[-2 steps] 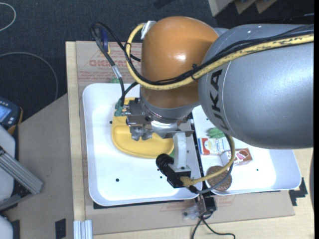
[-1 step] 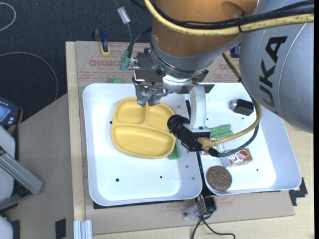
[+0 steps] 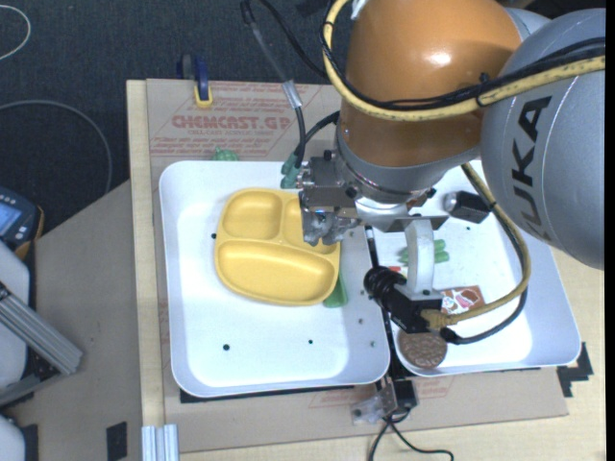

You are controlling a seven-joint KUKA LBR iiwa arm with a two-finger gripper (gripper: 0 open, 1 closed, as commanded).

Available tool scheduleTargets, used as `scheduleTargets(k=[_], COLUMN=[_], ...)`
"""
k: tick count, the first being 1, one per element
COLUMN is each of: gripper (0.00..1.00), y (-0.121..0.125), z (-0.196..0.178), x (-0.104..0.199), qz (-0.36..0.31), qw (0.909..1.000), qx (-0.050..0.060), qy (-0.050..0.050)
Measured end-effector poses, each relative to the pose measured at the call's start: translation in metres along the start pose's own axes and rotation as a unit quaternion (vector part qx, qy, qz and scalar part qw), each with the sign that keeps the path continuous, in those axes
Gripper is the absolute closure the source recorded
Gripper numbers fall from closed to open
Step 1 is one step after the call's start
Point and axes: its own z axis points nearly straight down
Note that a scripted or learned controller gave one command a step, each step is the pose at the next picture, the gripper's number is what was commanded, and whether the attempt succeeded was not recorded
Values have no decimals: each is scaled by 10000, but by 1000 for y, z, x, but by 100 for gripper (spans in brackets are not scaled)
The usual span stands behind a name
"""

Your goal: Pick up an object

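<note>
Just one yellow tray (image 3: 269,248), two bins (image 3: 183,286)

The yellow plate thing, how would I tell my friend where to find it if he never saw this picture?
Look at the two white bins on the bench and pick the left bin. In its upper half, just under the big orange and grey arm, lies the yellow divided plate. It is the biggest, brightest thing there, split into compartments, unlike the small round brown thing in the other bin.
</note>
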Motion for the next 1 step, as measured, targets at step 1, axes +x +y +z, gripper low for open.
scheduleTargets(k=[1], gripper=[100], y=[2], z=[-23], x=[-21], qz=[-16], qw=[10000], qx=[-66], qy=[22])
